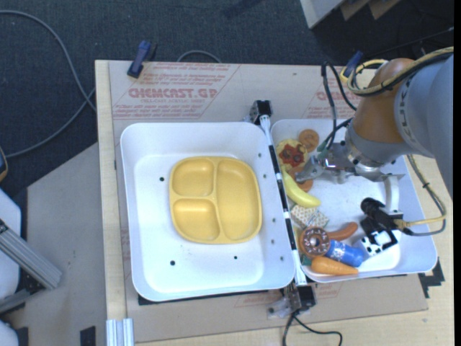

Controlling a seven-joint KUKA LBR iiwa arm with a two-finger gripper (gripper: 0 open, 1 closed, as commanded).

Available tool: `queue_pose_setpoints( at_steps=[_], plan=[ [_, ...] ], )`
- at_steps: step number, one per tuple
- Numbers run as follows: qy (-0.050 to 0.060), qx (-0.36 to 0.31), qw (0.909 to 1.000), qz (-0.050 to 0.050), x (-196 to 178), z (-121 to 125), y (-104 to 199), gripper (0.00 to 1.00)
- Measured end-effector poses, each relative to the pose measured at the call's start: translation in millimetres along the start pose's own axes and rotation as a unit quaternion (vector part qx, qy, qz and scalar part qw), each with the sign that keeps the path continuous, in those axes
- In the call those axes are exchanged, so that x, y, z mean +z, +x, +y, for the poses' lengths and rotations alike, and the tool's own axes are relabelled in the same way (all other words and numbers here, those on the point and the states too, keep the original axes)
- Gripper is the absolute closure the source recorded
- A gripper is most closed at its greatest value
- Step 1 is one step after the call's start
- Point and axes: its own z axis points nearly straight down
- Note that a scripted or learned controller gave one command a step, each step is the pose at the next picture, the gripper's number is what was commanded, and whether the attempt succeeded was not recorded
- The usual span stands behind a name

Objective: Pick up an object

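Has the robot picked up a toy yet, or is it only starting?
Only starting, it seems. Nothing looks lifted: the banana, donut, carrot and hot dog all lie in the right bin. The gripper is down near the pizza slice and banana, but I can't tell whether it grips anything. Grabbing and lifting remain. The yellow plate sits in the left bin.

A grey arm point(432, 99) with an orange band point(378, 107) and yellow cables point(360, 74).

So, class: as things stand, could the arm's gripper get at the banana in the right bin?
Probably yes. The banana lies by the bin's left wall with its top uncovered, and the gripper hangs just above its upper end. The wall and a pizza slice close by may crowd the grasp.
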Motion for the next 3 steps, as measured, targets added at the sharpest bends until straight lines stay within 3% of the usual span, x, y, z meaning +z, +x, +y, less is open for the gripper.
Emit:
queue_pose_setpoints(
  at_steps=[1, 2, 3],
  plan=[
    [0.001, 0.000, 1.0000, 0.000, 1, 47, 7, 0.00],
    [0.017, -0.003, 0.9999, 0.003, 4, 70, 0, 0.00],
    [0.003, 0.000, 1.0000, -0.001, 2, 10, -54, 0.00]
  ],
)
